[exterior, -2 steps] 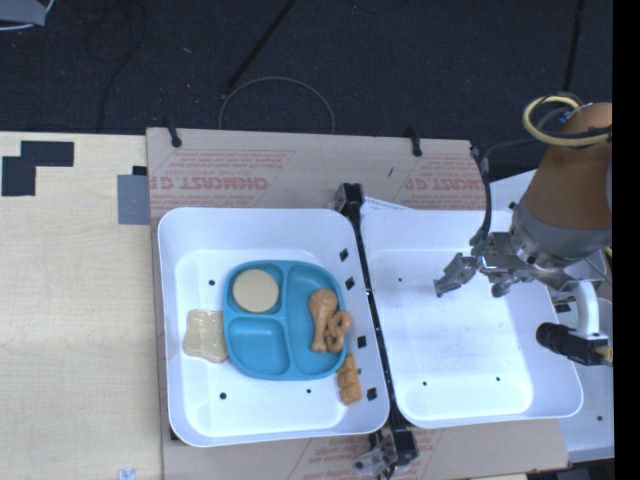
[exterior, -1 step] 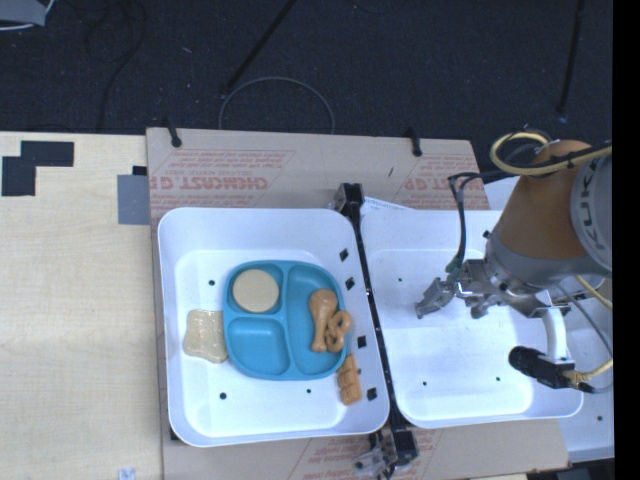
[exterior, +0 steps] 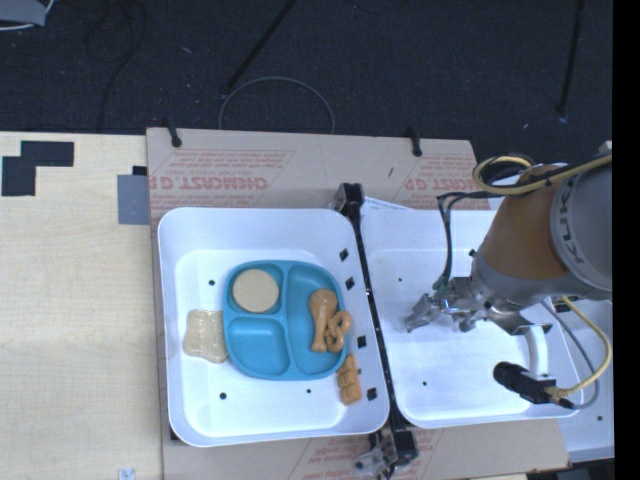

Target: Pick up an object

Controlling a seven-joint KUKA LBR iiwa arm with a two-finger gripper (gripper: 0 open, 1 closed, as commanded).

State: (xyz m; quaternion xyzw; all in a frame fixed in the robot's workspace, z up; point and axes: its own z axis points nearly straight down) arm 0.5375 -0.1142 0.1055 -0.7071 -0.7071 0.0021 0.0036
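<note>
**End effector low over the right bin, the objects waiting in the left one**

Camera view: The desk [exterior: 80, 298] carries two white bins side by side. In the left bin [exterior: 190, 238] lies a blue divided plate [exterior: 262, 353]. On the plate there is a round beige disc [exterior: 254, 290] in the upper left compartment and a tan pretzel-shaped piece [exterior: 327, 320] in the right compartment. A pale, lumpy piece [exterior: 205, 335] lies on the bin floor, touching the left edge of the plate, and a small orange-brown piece [exterior: 349, 379] lies near the lower right corner of the plate, close to the bin wall.

These things look like light toy food. My judgement is that the pretzel piece is stiff and has narrow limbs, so a pinch across its middle should hold. The disc is flat and may slip. The pale piece seems soft, so it should accept a grip across its width.

The arm comes from the right, with the wrist bent down over the right bin [exterior: 440, 398]. The end effector [exterior: 425, 314] points left toward the divider, and its fingers seem slightly apart, with nothing between them. It is well apart from all the objects.
</note>
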